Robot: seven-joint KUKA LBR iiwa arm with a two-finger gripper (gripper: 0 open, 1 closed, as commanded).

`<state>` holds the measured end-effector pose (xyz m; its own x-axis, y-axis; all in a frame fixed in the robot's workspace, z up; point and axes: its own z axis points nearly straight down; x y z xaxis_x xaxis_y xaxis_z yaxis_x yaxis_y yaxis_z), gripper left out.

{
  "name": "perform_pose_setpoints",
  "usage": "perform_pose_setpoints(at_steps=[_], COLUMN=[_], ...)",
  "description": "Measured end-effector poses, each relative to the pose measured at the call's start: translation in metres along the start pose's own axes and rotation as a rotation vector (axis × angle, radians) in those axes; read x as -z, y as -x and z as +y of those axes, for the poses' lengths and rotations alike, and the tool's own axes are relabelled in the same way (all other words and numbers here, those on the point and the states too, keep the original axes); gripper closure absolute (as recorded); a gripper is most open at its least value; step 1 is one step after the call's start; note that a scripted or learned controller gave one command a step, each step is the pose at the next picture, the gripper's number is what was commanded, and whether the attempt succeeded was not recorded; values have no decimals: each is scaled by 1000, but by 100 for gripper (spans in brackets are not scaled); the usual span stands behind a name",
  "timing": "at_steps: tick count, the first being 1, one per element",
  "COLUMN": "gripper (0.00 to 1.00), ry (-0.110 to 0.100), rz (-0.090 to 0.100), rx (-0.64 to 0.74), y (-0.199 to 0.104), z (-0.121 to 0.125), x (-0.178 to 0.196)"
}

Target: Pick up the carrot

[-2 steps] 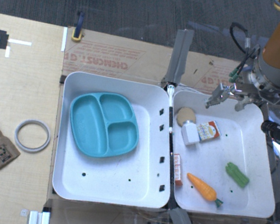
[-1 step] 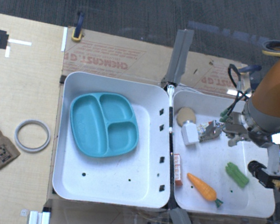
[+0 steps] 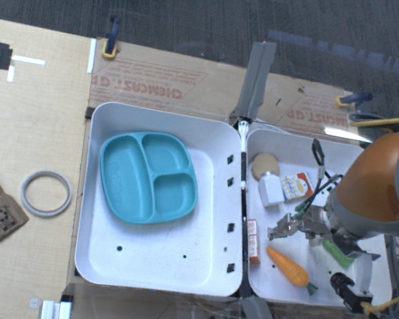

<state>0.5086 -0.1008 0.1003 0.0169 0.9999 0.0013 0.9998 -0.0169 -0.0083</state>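
The carrot lies in the lower part of the right-hand bin, toward the lower right of the frame — its orange body running on a slant from a narrower tip at the upper left to a stubby green end at the lower right. It looks like a toy vegetable, so I would judge it light and stiff, with a smooth, somewhat slippery skin that will not crush but may squirt out of a poor pinch. The taper matters: the thick middle of the body seems the safest place to take hold, across its short axis, since the thin tip gives little to bite on. The tool hangs just above and to the upper left of the carrot, near but apart from it — whether it is spread or closed I cannot tell. A small white block and a pale round piece sit higher in the same bin, well clear of the grasp. The blue divided plate rests in the left bin.
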Motion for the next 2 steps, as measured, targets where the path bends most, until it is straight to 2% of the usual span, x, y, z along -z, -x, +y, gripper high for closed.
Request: perform_pose_setpoints(at_steps=[1, 2], gripper=[0, 100], ry=[1, -3], rz=[0, -1], rx=[-154, -158], y=[-7, -5], z=[-32, -32], x=[-13, -6])
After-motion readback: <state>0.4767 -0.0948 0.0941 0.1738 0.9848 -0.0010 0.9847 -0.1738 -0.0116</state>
